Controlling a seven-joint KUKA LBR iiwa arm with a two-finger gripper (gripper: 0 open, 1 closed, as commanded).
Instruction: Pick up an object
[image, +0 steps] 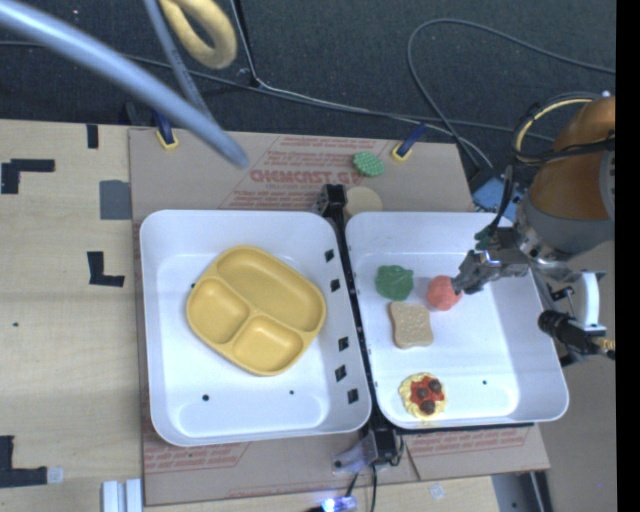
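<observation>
Gripper (470, 274) low in right bin (520, 390), tips just beside the red ball (443, 292); can't tell how wide the jaws are or if they've got anything. Ball looks light, smooth, prob. rolls: take it across the middle. Green lump (394, 282) and bread slice (410, 325) further left.

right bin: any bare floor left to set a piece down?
Yes. The right bin is bare along its far strip above the green piece, and in the near right corner beside the pizza slice. Crowded mid-bin: green piece, bread slice, red piece with the gripper at it.
</observation>
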